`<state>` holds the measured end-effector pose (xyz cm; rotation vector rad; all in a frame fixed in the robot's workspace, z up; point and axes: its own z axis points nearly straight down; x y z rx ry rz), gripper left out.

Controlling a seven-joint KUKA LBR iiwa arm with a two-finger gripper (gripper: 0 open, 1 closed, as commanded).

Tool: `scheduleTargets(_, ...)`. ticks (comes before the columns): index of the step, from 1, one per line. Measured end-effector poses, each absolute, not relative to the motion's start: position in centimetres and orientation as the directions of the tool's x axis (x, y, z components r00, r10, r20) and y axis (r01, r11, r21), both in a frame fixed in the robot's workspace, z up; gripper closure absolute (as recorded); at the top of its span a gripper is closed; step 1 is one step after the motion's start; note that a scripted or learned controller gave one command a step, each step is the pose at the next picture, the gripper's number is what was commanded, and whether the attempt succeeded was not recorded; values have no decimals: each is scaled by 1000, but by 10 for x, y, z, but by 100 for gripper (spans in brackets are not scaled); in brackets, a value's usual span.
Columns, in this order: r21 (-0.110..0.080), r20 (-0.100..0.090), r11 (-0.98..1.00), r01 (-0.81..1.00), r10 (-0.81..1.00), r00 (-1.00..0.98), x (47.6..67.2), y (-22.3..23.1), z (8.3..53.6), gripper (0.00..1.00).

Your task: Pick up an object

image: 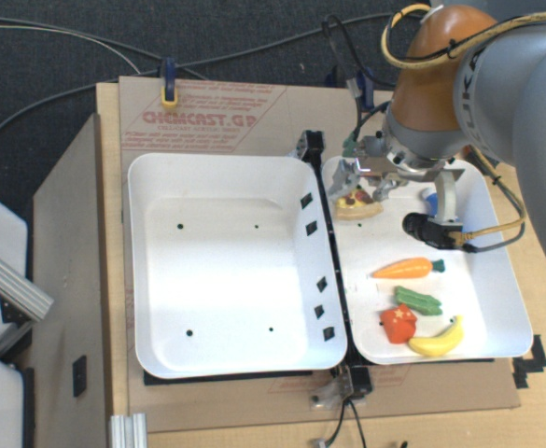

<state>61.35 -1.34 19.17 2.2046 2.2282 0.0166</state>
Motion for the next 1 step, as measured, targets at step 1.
scheduleTargets(1,-6,3,5,1000,1000,-5,571,28,185,100)
